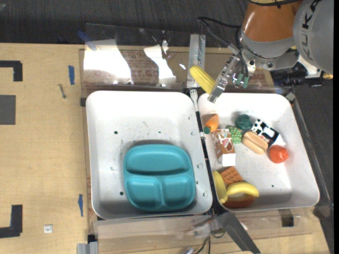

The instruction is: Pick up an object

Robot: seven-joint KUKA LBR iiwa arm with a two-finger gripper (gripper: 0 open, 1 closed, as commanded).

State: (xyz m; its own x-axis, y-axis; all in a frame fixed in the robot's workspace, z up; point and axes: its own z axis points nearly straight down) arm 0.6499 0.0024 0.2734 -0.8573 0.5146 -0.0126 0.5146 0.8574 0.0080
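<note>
We are looking at a robotics lab. A grey and orange industrial arm point(275, 20) is reaching in from two o'clock over a plywood table point(37, 142) that is carrying two shallow white bins point(106, 115) side by side. Black tape marks point(13, 70) are sitting at nine o'clock on the wood, cables are trailing at twelve o'clock, and toy food point(254, 142) is lying in the three o'clock bin.

Tan wooden worktop point(37, 157) with black tape marks point(13, 70) and small blue tape bits point(71, 74). Two shallow white bins sit on it touching side by side: left bin point(106, 115), right bin point(296, 163).
</note>
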